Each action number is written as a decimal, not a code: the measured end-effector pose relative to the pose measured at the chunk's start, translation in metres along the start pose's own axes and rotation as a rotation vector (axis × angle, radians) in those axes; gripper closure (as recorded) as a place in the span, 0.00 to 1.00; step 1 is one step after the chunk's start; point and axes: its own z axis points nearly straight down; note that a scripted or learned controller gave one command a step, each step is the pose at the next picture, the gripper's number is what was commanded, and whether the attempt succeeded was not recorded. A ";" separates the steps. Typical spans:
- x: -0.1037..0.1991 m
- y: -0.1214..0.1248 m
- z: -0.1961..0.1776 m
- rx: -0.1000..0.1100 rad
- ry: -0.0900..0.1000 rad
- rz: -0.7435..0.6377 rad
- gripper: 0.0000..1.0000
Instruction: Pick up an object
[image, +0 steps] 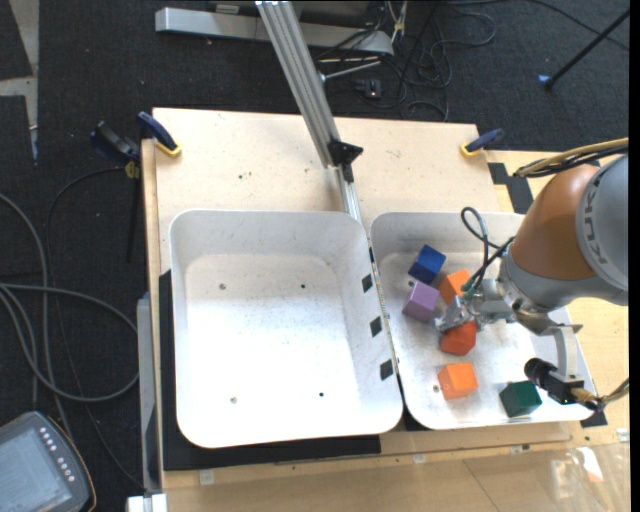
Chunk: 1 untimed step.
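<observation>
Crowding is what worries us most: our end effector (462, 318) sits low in the right-hand shallow white plastic bin (400, 262), right among a tight cluster of small blocks. We cannot tell how its jaws stand, since the wrist and cabling hide them. A red-orange cube (459, 340) lies directly beneath it, touching or nearly so, and looks the likeliest target. A lilac cube (421, 301) sits just beside it toward the empty left bin (200, 240), a small orange cube (456, 284) just behind, and a blue cube (428, 264) beyond that. An orange block (458, 380) and a dark green cube (520, 399) lie nearer the counter's (260, 160) front edge. We judge that closing here could pinch two blocks at once, or nudge the red-orange cube sideways so it slips free on the lift.
</observation>
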 end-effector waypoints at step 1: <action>-0.006 0.004 -0.062 0.000 -0.003 -0.002 1.00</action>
